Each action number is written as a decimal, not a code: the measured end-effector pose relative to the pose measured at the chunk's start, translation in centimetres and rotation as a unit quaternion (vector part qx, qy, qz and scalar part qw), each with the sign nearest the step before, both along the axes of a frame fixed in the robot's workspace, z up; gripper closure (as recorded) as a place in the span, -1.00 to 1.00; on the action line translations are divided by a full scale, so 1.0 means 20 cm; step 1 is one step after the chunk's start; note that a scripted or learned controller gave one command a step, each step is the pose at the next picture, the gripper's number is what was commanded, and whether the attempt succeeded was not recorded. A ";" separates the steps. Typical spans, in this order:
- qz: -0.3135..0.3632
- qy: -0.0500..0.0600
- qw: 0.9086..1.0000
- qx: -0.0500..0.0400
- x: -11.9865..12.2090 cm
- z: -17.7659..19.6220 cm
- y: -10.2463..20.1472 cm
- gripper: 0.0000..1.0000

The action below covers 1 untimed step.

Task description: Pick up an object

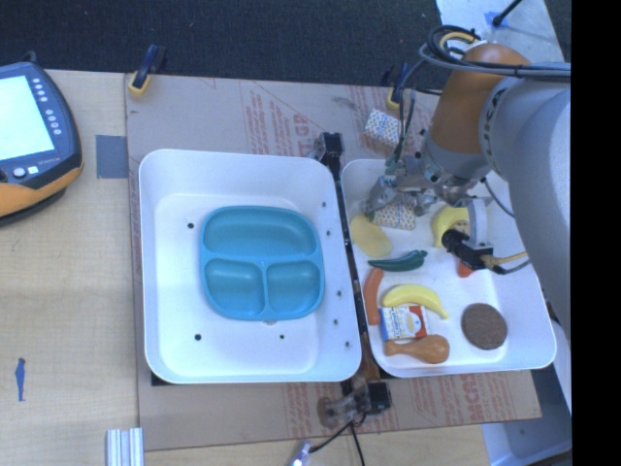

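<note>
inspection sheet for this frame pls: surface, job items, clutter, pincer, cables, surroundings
Surface: wooden bench with cardboard sheet; two white bins side by side, left bin, right bin.
Job's things: in right bin, banana, brown disc, green pepper, carrot, pale yellow piece, small carton, a second yellow item.
Clutter: blue divided plate in left bin.
Pincer: pincer low over right bin's far end, by a patterned packet; finger state unclear.
Cables: bundle atop the arm; a wire at bench's near edge.
Surroundings: pendant at left, dark floor.
</note>
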<state>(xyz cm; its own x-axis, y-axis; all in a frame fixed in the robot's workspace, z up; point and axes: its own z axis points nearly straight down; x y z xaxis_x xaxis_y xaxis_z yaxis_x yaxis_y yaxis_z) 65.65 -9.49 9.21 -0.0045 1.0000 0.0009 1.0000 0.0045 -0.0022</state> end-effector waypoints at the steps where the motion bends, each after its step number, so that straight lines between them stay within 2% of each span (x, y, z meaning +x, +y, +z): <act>1: 0.001 0.002 1.000 0.000 -0.59 0.03 0.00 -1.00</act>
